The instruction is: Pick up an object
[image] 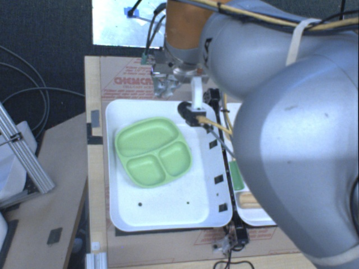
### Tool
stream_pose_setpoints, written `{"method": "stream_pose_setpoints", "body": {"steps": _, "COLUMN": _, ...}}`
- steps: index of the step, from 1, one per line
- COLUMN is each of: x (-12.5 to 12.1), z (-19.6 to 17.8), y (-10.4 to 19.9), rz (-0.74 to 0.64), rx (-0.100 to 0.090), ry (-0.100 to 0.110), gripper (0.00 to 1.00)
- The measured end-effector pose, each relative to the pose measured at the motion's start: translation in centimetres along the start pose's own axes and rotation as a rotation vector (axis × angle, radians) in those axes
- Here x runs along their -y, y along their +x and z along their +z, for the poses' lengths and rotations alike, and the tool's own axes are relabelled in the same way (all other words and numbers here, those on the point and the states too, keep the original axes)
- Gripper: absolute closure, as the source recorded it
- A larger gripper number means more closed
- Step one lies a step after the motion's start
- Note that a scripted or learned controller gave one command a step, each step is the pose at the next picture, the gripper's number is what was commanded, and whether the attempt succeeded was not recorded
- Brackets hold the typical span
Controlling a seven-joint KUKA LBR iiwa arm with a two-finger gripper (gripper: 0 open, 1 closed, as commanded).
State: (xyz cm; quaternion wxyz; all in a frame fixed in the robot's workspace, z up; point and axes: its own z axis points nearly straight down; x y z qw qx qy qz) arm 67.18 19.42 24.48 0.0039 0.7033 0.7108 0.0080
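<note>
Brown bench (120,74) carries two white bins; in the left bin (168,214) lies a green tray (152,151), flat and free to grasp. Our end effector (162,86) hovers beyond the bin's far rim, apart from the tray; we cannot tell its state.

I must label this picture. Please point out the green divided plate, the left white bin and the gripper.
green divided plate (152,152): camera view, centre ridge.
left white bin (168,206): camera view, bare floor.
gripper (162,88): camera view, metal tip.
</note>
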Motion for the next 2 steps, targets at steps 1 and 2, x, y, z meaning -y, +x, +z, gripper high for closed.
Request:
{"method": "stream_pose_setpoints", "body": {"steps": 1, "x": 4.2, "z": -1.6, "y": 4.3, "rz": 0.003, "rx": 0.004, "ry": 0.015, "gripper": 1.00}}
{"method": "stream_pose_setpoints", "body": {"steps": 2, "x": 11.8, "z": -0.2, "y": 4.2, "rz": 0.005, "rx": 0.006, "ry": 0.023, "gripper": 1.00}}
